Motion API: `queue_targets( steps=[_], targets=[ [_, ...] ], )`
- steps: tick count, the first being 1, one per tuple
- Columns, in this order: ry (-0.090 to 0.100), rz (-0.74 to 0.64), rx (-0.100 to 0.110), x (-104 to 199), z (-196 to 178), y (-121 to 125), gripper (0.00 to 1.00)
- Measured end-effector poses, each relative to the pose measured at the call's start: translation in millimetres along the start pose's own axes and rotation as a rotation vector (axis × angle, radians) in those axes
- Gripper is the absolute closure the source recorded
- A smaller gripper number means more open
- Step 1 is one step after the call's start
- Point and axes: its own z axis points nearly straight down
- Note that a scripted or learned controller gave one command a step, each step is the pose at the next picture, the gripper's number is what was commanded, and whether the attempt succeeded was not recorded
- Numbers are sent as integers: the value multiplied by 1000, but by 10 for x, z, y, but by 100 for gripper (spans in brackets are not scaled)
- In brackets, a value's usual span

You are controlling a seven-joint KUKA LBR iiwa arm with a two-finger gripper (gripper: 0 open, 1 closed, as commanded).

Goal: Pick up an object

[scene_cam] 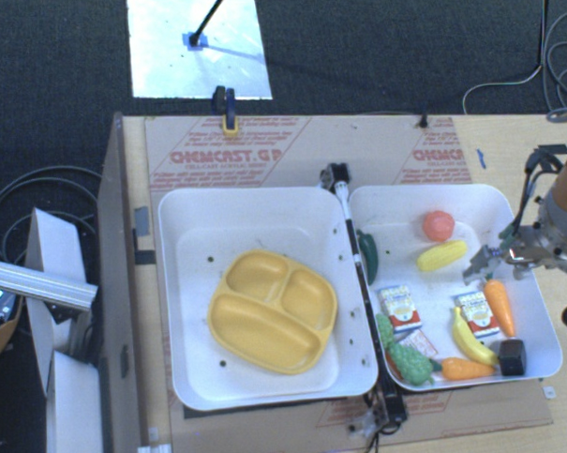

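Hugging the near wall of the right bin (538,257) are a knobbly green broccoli-like piece (410,364), a small orange carrot (465,368) lying crosswise, and a boxy black block (511,356) at the near right corner.

On the left side of the tabletop (261,147), which is covered by printed brown card, the left bin (173,273) is shallow, white and smooth with rounded corners. In it a glossy yellow plastic tray (273,310) with three compartments lies flat, turned askew to the bin walls.

In the right bin, a slim dark green piece (367,255) lies along the left wall. Just right of it is a small red-and-white carton (399,308), with a second carton (476,314) further right. A curved yellow banana (469,339) runs from beside the second carton toward the near wall. Toward the far wall sit a round red ball (438,225) and, below it, a stubby yellow oblong (441,255) tilted up to the right.

A larger orange carrot (500,305) lies just right of the second carton, its long axis running from far to near and leaning slightly right at the near end.

The gripper (496,258) hangs over that carrot's far end, with the grey arm reaching in low across the bin's right wall. Whether the jaws are open or closed cannot be told, and nothing is seen between them.
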Motion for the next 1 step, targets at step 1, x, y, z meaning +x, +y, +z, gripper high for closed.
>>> queue_targets(
  steps=[1],
  targets=[
    [0,-2,-4,-101,1109,-20,0]
  ],
)
